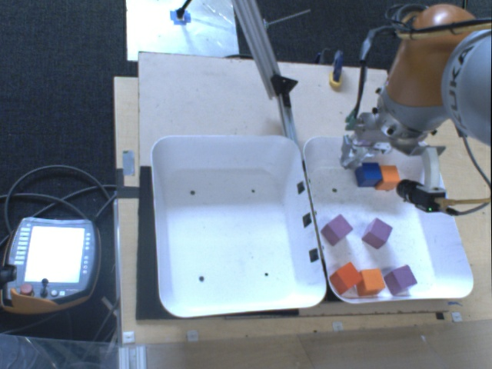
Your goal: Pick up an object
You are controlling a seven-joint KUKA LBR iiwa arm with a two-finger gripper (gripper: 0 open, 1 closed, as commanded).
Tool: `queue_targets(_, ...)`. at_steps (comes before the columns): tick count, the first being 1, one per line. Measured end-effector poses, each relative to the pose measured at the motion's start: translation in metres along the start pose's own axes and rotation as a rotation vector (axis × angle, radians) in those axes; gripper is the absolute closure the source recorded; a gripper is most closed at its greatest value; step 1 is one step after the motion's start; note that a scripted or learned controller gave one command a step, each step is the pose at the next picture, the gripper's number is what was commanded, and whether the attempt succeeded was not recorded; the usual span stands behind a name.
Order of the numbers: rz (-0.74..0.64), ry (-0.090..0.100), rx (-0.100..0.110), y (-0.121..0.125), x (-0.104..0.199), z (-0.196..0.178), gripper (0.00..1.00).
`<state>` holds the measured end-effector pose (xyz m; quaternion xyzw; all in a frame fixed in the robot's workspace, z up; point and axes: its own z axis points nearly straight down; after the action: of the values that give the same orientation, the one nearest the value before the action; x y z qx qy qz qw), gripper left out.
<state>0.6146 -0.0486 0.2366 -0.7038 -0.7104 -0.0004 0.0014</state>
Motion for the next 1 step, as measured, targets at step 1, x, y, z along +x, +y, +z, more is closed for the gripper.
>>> queue_targets(1,-0.001,0.001,-0.001,-0.0229,0.0563,-0.005,1.0)
